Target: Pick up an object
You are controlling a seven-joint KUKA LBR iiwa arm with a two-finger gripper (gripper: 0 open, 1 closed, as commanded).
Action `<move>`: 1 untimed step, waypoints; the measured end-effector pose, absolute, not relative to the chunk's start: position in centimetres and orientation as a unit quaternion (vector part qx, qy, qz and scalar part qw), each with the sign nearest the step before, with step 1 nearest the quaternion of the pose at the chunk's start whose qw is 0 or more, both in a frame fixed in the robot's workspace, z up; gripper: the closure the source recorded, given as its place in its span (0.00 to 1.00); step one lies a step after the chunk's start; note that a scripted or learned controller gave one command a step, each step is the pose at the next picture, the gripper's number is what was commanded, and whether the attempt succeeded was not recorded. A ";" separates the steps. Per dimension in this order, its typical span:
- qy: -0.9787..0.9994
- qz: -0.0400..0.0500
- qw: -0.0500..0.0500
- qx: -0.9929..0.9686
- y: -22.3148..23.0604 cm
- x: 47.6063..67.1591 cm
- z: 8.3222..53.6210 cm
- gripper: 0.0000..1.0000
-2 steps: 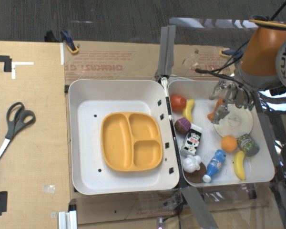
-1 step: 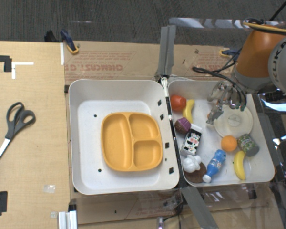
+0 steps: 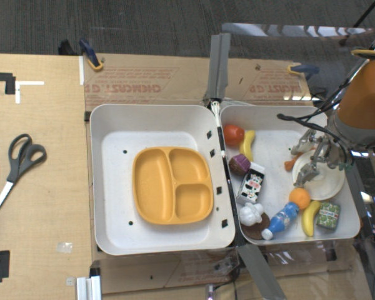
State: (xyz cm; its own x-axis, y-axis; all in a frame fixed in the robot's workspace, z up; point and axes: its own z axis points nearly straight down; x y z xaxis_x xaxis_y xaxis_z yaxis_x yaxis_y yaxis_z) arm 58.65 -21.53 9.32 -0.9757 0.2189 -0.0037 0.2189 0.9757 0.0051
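Camera view shows the gripper (image 3: 314, 161) low in the right bin (image 3: 270, 119), fingers parted, gripping nothing. A white plate (image 3: 328, 185) lies directly beneath and an orange (image 3: 299, 197) just below-left. Closing here likely scrapes the plate and misses the fruit.

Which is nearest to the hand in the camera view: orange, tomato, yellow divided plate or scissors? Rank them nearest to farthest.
From the hand:
1. Orange, right bin, just below the hand.
2. Tomato, right bin's upper left corner.
3. Yellow divided plate, middle of the left bin.
4. Scissors, on the bench at far left.
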 end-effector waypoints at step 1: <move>0.989 0.001 0.001 0.149 -17.2 52.9 9.2 0.00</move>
State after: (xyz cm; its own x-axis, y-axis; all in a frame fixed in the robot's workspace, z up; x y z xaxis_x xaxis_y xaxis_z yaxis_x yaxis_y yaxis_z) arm 52.86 -17.19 9.22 -0.9558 0.2939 -0.0025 0.2939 0.9558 0.0015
